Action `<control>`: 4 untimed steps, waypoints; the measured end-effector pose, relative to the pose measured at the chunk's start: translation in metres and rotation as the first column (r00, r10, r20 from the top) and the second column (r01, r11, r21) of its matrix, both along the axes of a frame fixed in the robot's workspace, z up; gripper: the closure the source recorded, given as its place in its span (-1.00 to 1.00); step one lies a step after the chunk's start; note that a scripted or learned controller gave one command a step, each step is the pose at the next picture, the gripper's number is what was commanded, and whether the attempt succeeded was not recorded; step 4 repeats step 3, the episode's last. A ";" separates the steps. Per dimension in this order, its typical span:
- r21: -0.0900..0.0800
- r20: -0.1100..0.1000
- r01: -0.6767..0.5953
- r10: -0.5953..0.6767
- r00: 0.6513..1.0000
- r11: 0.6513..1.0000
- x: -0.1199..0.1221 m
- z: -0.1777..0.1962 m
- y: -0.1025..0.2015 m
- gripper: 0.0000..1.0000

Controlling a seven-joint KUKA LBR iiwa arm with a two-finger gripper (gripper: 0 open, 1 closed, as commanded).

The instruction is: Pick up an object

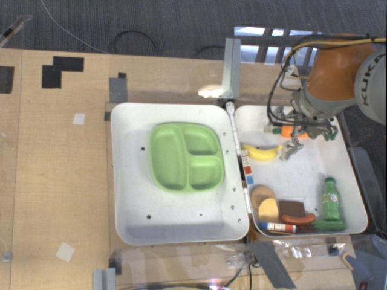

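My gripper (292,145) hangs over the upper part of the right bin (354,180), under the grey wrist and orange band. Just left of it a yellow banana (261,153) lies on the bin floor, close to the gripper tip; I cannot tell if they touch. An orange item (280,130) with a green end (329,136) shows from beneath the wrist, mostly hidden. I cannot tell whether it is held. A green bottle (329,201) lies near the right wall.
The right bin's front corner holds a tan bun (265,202), a brown block (292,208), a red sausage (297,219) and a marker (277,226). A green divided plate (185,157) rests in the left bin (130,210). A metal post (231,65) stands behind the bins.
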State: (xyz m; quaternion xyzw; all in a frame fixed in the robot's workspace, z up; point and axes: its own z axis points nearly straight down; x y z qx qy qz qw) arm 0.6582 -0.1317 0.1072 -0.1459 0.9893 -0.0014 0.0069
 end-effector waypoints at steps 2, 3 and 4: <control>0.001 0.012 -0.012 0.012 1.000 1.000 0.018 -0.005 -0.018 1.00; -0.010 0.005 -0.209 0.210 0.978 0.978 -0.025 0.119 -0.077 1.00; -0.010 0.005 -0.209 0.210 0.978 0.978 -0.025 0.119 -0.077 1.00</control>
